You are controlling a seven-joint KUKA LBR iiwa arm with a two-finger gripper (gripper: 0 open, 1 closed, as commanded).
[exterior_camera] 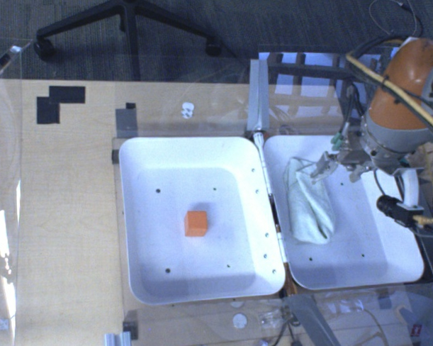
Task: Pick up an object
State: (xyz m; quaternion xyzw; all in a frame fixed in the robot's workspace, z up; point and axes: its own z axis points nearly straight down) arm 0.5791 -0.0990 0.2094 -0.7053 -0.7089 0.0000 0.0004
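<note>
A white cloth [307, 201] lies lengthwise, near to far, in the right bin [368, 259]; the tool [334, 164] hovers beside it, grip unclear.

Looked like robotics lab: wooden bench [69, 209], two white bins [140, 228], grey carpet [268, 25], office chair base [130, 26], loose cables [392, 10].

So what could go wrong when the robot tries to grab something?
The gripper is at the top of the floppy white cloth in the right bin. The cloth might slip or bunch and drop. It lies near the bin's left wall, so the fingers might bump it. The orange block sits far away in the left bin.
</note>
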